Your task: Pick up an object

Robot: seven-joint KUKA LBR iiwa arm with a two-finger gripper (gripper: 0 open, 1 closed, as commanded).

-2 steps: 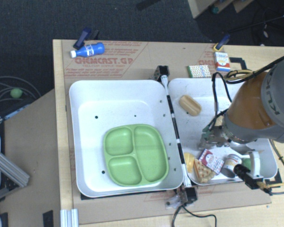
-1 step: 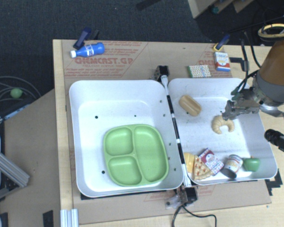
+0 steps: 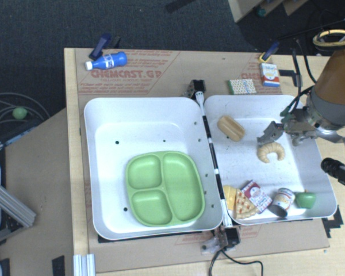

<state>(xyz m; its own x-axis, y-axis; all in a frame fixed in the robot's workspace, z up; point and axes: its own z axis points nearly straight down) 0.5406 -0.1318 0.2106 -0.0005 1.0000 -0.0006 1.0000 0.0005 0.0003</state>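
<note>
My gripper hangs over the right bin, near its right side, and its fingers stand open with nothing between them. A tan croissant lies on the bin floor just in front of the fingertips, apart from them. A brown bread roll lies to the left of the gripper. Along the bin's front edge sit a pizza slice, a red and white packet, a small can and a green round object.
The left bin holds a green divided plate. On the bench behind the bins lie a blue and white bottle and two small cards. Cables run beside the arm at the right.
</note>
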